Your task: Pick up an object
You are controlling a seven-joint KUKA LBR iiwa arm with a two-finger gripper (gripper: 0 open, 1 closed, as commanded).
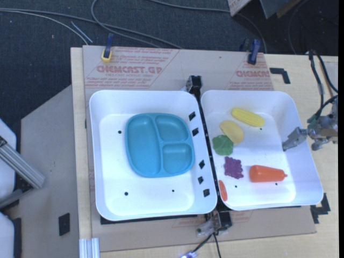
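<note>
blue divided plate (left bin), yellow clamp, cables

The gripper hangs over the right edge of the right bin. Left of it and slightly farther back lies the corn cob, with the lemon-like piece just in front of the cob. The leafy piece touches that one, still farther left. Nearer than the gripper and to its left lies the carrot, with the grape bunch just beside it. Well to the left, the divided tray rests in the left bin.
</note>
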